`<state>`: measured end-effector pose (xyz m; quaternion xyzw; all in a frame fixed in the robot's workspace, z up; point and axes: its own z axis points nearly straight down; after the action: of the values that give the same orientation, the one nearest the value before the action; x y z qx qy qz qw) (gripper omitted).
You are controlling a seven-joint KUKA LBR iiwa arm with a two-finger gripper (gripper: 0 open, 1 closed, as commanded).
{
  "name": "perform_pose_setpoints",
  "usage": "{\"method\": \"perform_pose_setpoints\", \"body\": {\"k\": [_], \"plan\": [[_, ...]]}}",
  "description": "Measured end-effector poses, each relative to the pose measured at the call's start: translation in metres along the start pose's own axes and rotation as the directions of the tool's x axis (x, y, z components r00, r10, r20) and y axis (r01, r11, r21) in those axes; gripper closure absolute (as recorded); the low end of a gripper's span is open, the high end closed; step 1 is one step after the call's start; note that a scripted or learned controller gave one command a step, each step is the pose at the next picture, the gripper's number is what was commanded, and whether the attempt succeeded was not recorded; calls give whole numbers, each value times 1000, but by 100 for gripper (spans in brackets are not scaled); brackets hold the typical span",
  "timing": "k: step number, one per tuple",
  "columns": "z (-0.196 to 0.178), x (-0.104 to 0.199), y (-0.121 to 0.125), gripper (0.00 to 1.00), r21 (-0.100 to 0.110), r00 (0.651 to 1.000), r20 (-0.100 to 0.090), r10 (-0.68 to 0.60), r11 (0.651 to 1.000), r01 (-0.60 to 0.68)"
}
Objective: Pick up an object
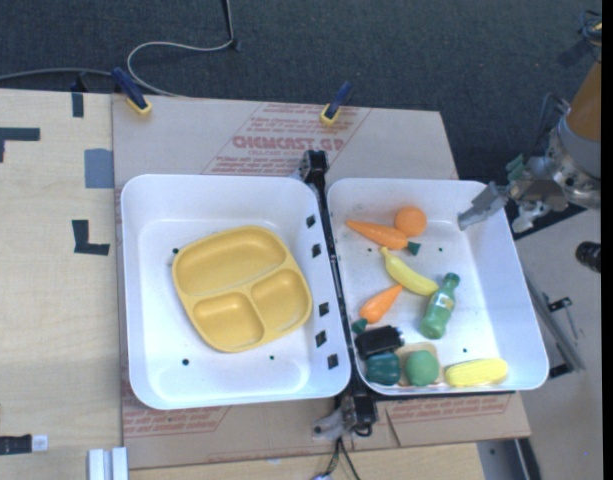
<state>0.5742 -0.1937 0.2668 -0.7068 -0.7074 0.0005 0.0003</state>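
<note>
Over on the left sits the left bin [146,298], carrying a yellow divided plate [242,286], tilted a touch and lying flat; nothing to grab there but a broad, slick tray. Across the centre divider we reach the right bin [506,298], and here's the crowd: a long carrot [378,234] touching an orange ball [411,219]; below them a banana [409,273]; a smaller carrot [381,302]; a green bottle [439,307] lying aslant; then a black block [378,340], a dark green piece [383,370], a green round fruit [421,368] and a yellow lemon-like piece [475,372] packed along the near wall. These look like light, hard, smooth plastic toys, likely to skid; the bottle's waist or the banana's middle seems the safest bite. At far right the gripper [483,208] hovers over the bin's rim, carrying nothing; its opening I cannot tell, blurred and partly cut off as it is.
</note>
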Motion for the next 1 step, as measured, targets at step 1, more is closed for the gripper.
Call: {"method": "perform_pose_setpoints", "body": {"k": [1], "plan": [[86, 55, 76, 0, 2, 1000, -1, -1, 1000, 1]]}}
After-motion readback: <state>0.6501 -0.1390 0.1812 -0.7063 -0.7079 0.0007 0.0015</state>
